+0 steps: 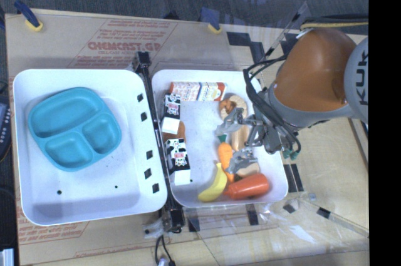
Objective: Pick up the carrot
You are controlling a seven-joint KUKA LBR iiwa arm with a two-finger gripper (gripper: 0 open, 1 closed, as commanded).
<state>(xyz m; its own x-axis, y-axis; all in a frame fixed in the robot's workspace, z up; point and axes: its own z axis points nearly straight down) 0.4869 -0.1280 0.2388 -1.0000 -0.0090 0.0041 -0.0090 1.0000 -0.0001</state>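
One carrot (224,153) lay in the right bin (200,196), the pincer (238,141) spread open astride it. Closing squarely would have served best, sparing the banana (214,186) at seven o'clock.

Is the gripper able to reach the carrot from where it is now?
Probably yes. The gripper hangs right over the carrot in the right bin. The banana and a red vegetable lie close, crowding it.
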